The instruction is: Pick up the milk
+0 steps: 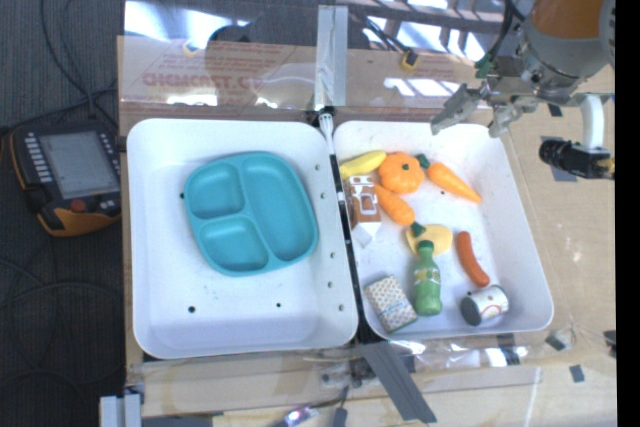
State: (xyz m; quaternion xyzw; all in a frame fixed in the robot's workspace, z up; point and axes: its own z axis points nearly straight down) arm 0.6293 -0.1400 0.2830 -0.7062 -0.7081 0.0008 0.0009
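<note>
The milk [363, 199] is a small brown-and-white carton lying in the right bin [520, 215], close to the divider between the bins. My gripper [473, 118] hangs above the bin's far edge, up and to the right of the carton and well apart from it. Its two fingers [449, 117] are spread open with nothing between them.
Around the carton lie a banana [362, 163], an orange [402, 172], two carrots [452, 180], a green bottle [427, 280], a red sausage [473, 258], a can [485, 305] and a patterned box [390, 303]. A teal divided plate [250, 211] sits in the left bin [160, 245].
</note>
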